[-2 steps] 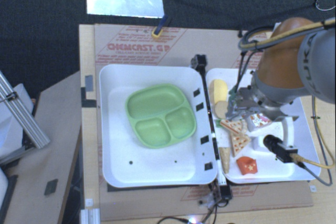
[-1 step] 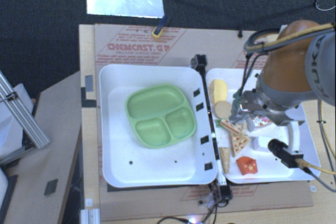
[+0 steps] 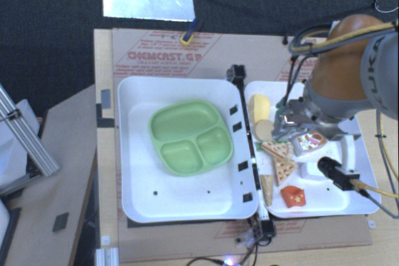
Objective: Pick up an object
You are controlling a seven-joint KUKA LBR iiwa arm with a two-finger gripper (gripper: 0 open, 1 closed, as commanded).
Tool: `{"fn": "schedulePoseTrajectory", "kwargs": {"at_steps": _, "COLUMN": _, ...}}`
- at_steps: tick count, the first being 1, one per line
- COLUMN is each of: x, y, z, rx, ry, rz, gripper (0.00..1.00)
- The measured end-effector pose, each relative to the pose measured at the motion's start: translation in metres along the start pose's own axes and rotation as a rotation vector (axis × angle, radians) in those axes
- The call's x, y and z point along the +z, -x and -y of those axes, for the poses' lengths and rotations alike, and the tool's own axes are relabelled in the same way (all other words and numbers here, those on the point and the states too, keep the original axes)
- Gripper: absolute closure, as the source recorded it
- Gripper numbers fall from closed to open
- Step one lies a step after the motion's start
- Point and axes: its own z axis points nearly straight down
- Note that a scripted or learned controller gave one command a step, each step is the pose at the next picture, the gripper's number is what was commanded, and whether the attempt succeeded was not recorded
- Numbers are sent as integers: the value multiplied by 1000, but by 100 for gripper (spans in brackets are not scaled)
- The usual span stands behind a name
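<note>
Two shallow white bins are seen side by side on a bench, set on a brown board [image 3: 168, 53] printed in red with "CHEMCAST GP", the lettering running upside down and repeated faintly along the board's edges. The left bin [image 3: 134, 152] fills the middle of the frame and a green divided plate [image 3: 190, 137] with three compartments is lying in it, tilted slightly. The right bin [image 3: 355, 202] is placed toward the right of the frame, and several small toy foods are scattered in its left half: a pale yellow piece [image 3: 260, 108] at the upper left, a round beige piece [image 3: 264, 130] just below it, two waffle-patterned triangular wedges [image 3: 278, 159] at the middle, a thin tan cone [image 3: 267, 189] near the dividing wall, and a red piece [image 3: 293, 196] at the lower middle. A small packet [image 3: 310, 141] with red and white print is seen just beside the wedges; its writing is too small to be read.

The grey arm [image 3: 349, 71], with its orange band, is reaching in from the right, and white letters reading "UKA" are visible on its side. The gripper [image 3: 288, 124] is lowered over the right bin, near the round beige piece and the packet. Whether the tool is open or closed cannot be told
</note>
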Motion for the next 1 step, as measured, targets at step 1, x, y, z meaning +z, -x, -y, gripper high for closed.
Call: {"fn": "schedulePoseTrajectory", "kwargs": {"at_steps": 1, "x": 2, "y": 7, "z": 7, "rx": 5, "ry": -2, "rz": 1, "gripper": 100}}
